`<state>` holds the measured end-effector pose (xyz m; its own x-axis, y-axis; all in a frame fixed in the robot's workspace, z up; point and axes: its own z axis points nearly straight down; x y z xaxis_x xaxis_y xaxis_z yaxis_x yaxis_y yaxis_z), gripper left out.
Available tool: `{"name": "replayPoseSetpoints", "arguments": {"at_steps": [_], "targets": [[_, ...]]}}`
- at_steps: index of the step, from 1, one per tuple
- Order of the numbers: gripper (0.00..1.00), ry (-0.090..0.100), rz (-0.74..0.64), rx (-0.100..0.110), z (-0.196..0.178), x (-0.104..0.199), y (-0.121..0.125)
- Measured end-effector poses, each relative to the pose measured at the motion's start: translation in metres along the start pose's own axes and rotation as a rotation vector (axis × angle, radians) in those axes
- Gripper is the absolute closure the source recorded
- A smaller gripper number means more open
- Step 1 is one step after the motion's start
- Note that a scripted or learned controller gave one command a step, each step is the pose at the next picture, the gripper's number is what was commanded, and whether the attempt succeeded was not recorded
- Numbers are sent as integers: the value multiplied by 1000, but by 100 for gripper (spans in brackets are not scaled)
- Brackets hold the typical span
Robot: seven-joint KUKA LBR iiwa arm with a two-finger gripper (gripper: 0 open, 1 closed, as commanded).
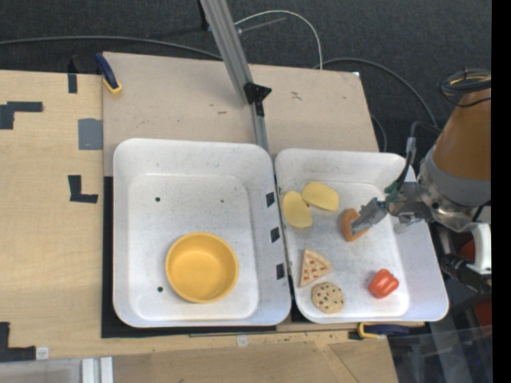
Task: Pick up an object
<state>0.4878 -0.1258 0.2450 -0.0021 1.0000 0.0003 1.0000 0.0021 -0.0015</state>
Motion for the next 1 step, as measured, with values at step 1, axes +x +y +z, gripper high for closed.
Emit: {"name": "replayPoseSetpoints", "arguments": {"at_steps": [1], "targets": [[0,0,0,0,0,0,0]]}}
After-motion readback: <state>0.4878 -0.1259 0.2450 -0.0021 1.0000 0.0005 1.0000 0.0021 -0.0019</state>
